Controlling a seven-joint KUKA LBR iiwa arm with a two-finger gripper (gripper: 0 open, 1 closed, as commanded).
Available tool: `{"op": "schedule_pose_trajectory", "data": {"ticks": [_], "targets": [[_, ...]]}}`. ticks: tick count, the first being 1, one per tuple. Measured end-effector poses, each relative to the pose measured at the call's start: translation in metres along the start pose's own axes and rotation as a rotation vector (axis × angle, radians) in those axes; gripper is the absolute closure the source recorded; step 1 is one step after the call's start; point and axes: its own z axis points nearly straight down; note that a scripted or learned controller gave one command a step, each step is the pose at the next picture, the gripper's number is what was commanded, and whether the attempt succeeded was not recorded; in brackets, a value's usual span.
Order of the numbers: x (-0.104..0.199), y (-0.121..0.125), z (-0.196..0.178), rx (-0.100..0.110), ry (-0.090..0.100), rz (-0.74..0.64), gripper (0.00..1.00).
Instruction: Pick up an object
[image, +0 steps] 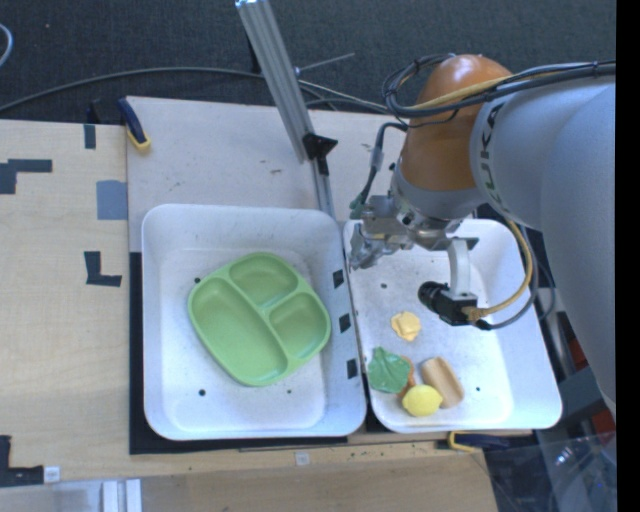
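My gripper (366, 247) hangs over the far left part of the right bin (520, 400), close to the wall between the two bins. Nothing shows between its fingers. In the near part of that bin lie a small pale yellow piece (406, 325), a green leafy toy (388, 371), a yellow lemon (422, 401) and a hot dog bun (442, 380). These four lie well nearer the front than the gripper and apart from it.
A green divided plate (259, 316) lies in the left bin (165, 300). A grey metal pole (285, 85) slants in from the top toward the bins' far edge. Black cables run behind the bench. The arm's bulk covers the right bin's far right.
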Motion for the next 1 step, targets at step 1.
{"op": "schedule_pose_trajectory", "data": {"ticks": [1], "targets": [[0.0578,-0.0142,0.0010,0.000,0.000,-0.002,1.00]]}}
